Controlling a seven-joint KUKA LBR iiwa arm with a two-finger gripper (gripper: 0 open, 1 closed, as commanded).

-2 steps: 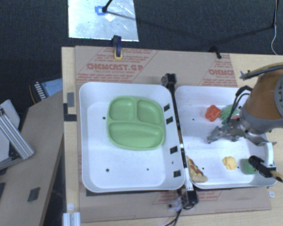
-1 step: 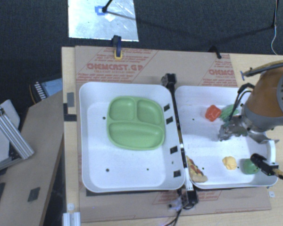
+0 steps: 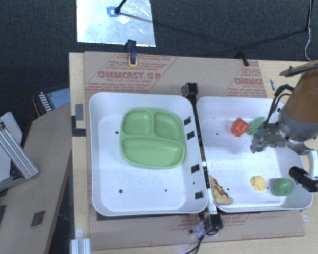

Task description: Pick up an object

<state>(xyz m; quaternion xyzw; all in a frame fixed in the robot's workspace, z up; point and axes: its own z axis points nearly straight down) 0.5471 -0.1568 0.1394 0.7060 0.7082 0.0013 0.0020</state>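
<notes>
Two Bins, Gripper Low in the Right Bin

Two shallow white bins sit side by side on a bench covered by a printed cardboard sheet (image 3: pixel 148 70). All places below are given relative to the right bin (image 3: pixel 222 107).

The arm (image 3: pixel 307 107) enters over that bin's right wall. The gripper (image 3: pixel 261 142) hangs inside the bin, in its right half, near the far wall. The finger spread cannot be told: the fingers appear as a dark, blurred cluster, and no object can be seen between them.

Contents of the right bin:
- A red toy piece (image 3: pixel 239 126) lies near the far wall, just beside the gripper on its left.
- A green leafy piece (image 3: pixel 257 124) lies between the red piece and the gripper; contact with the gripper cannot be told.
- A yellow lump (image 3: pixel 258 183) lies near the front wall, apart from the gripper.
- A green rounded object (image 3: pixel 281 186) lies just beside the yellow lump, toward the bin's right wall.
- A toy pizza slice (image 3: pixel 221 192) lies in the front left corner, against the left wall.

The left bin (image 3: pixel 103 157), adjoining the right bin's left wall, holds a green divided plate (image 3: pixel 151 138) with three compartments.
</notes>
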